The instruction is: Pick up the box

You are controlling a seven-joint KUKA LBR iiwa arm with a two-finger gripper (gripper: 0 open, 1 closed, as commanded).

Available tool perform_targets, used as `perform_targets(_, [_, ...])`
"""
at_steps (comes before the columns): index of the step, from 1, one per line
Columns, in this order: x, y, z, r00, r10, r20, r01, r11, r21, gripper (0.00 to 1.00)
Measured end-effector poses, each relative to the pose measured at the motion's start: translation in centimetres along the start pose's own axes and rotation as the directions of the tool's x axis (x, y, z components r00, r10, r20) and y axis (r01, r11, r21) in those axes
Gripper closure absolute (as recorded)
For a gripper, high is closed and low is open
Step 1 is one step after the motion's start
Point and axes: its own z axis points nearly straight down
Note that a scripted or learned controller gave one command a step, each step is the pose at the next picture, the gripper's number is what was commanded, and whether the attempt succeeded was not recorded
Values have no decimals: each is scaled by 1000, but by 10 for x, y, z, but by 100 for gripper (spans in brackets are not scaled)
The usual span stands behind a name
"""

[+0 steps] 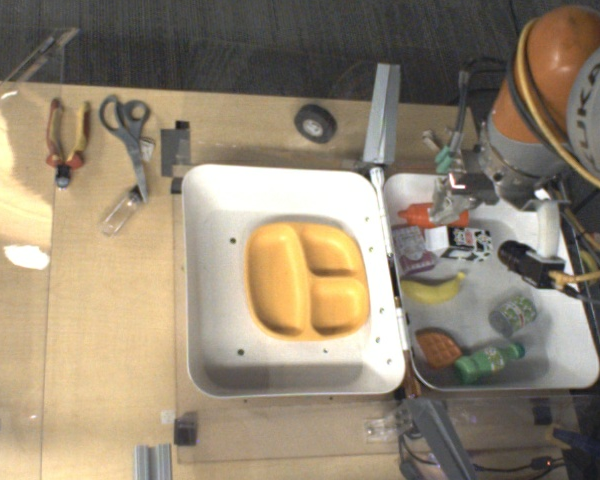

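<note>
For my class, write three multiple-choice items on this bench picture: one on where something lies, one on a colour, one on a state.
1. Where does the banana lie?
A. In the right bin
B. In the left bin
C. On the bench beside the scissors

2. What colour is the divided tray in the left bin?
A. Blue
B. Yellow
C. Black

3. How does the green bottle sit?
A. Upright
B. Hanging from the arm
C. Lying on its side

Answers:
1 A: the banana rests on the floor of the right bin, below the small box.
2 B: the tray's three compartments are all yellow.
3 C: its length runs flat along the bin floor.
</note>
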Motion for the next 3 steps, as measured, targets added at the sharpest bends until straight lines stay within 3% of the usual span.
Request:
perform_targets(1, [22, -48, -29, 931, -365, -1, 365, 931, -1, 100])
perform_targets(2, [55, -84, -55, 710, -705, 0, 705, 710, -2, 100])
perform_targets(3, [82, -35, -50, 903, -429, -1, 429, 903, 1, 100])
